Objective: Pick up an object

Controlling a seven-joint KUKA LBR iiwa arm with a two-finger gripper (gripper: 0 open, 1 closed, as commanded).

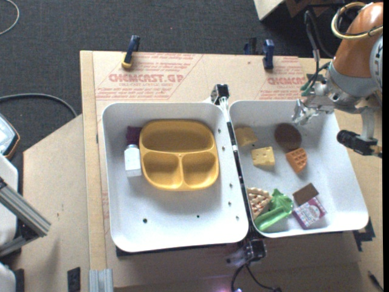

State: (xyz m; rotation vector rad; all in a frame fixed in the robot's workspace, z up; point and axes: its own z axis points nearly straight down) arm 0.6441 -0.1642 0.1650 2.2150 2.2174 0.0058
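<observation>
My gripper [302,113] hangs over the far edge of the right bin [349,181], just up and right of a round brown cookie [287,135]. It is apart from the cookie. Also in this bin lie a tan bread piece [245,136], a yellow cheese wedge [262,157], an orange waffle [296,160], a pizza slice [258,201], a green pea pod [275,212], a brown chocolate bar [305,193] and a pink packet [310,213].
The left bin [115,212] holds a yellow divided plate [179,154], a small white bottle [132,160] and a dark purple item [134,132]. A ridge with clips separates the bins. Blue clamps [268,53] sit at the board's far edge.
</observation>
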